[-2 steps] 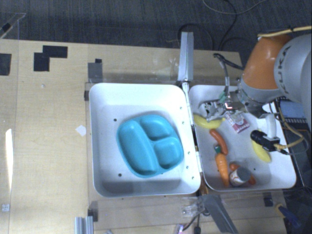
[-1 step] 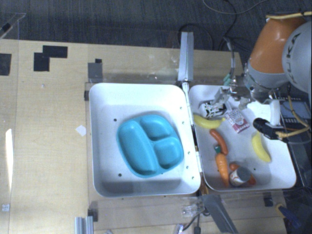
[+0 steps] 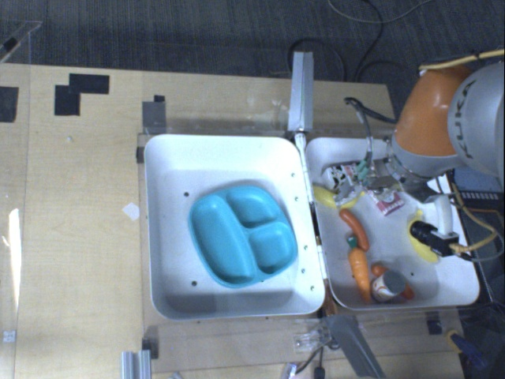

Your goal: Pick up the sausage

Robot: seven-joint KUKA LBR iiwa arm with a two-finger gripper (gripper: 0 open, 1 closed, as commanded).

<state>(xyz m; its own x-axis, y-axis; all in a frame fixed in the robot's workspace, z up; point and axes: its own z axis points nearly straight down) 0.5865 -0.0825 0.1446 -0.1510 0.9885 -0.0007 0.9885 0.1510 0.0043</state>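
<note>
standing by the rig here. the sausage point(image 3: 354, 226) is in the right bin point(image 3: 470, 289), lying on a slant near that bin's left wall, a bit right of the frame's centre. a carrot point(image 3: 360, 271) lies just below it, almost end to end, and a small round tin point(image 3: 388, 285) is tucked against the carrot's lower end. there's also a yellow thing point(image 3: 322, 196) up against the wall, just upper left of the sausage, so it's a crowded corner.

the claw point(image 3: 359, 178) hangs over the upper part of the same bin, up and slightly right of the sausage and not touching it. honestly can't tell from here whether it's released or clenched, the tip is lost in clutter. nothing of the sausage is in it.

my guess is it's lined up over the bin for a drop, but it'd need to come toward the lower left first. the slant matters, since a grab across the sausage's narrow side looks easiest.

the left bin point(image 3: 166, 212) holds just a blue divided plate point(image 3: 241, 235), well apart from all this.
</note>
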